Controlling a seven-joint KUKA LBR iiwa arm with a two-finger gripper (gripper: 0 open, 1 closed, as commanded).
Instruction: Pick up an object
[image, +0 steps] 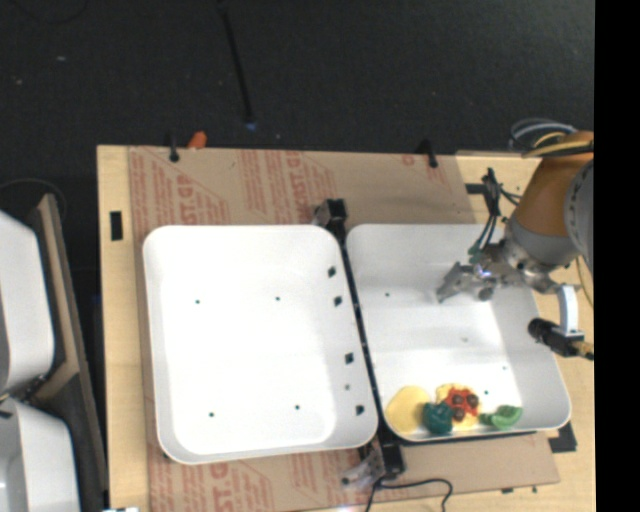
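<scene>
Your arm (548, 205) comes in from the right, and most of it is cut off at that edge; you see only the orange band and the grey wrist below it. The claw (462, 283) hangs over the upper middle of the right bin (420, 250). Its two fingers look spread apart with bare white floor between them, so nothing is held. The fingers are small and blurred, so the exact width of the gap is hard to judge, and you cannot tell whether the tips touch the bin floor or hover above it.

The things to pick sit well apart from the claw, bunched along the near wall of the right bin. A pale yellow piece (404, 407) lies leftmost, with a dark teal lump (437, 419) touching it. Just beside that is a red and orange toy (460, 399), its shape too blurred to name. A small green piece (505, 414) lies at the right end of the row. Where these overlap, their edges run together.

The left bin (250, 340) sits alongside, with black clips (347, 330) along the seam between the two.
</scene>
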